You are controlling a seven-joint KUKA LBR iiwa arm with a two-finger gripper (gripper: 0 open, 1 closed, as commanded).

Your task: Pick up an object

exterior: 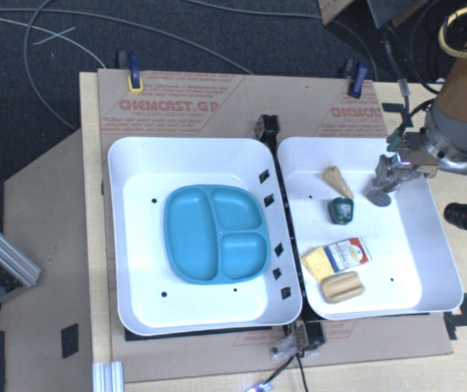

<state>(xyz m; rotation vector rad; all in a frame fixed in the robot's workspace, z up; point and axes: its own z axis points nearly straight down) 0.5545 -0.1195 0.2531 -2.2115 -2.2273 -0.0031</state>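
Note:
The right bin holds a tan wedge-shaped piece, a small dark green object, a yellow packet with a red and white label and a tan block. My gripper hangs over the upper right part of this bin, to the right of the wedge and the green object and apart from both. I see nothing between its fingers.
The left bin carries a blue divided plate. A black divider with clips runs between the two bins. Blue clamps hold the cardboard base at the back. Cables lie on the dark floor behind the bench.

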